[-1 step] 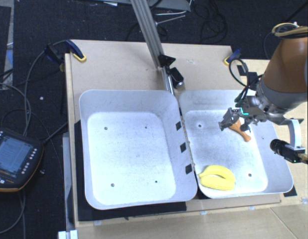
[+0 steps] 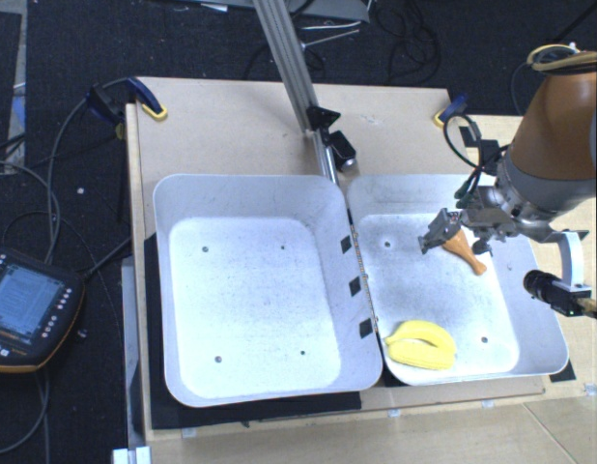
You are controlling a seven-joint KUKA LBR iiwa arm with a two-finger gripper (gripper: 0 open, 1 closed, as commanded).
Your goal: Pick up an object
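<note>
Tool over right bin — banana, orange piece inside.

No text, label, brand, number or sign can be read anywhere in the view. The grey handheld control pendant with an orange rim, lying on the dark floor to the left of the tabletop, has a lit screen, but whatever it displays is too small and blurred to make out. The small black rectangular tabs along the seam between the two shallow white plastic bins carry no legible marking. The speckled floors of the bins show only small dark dots, not characters.
</note>
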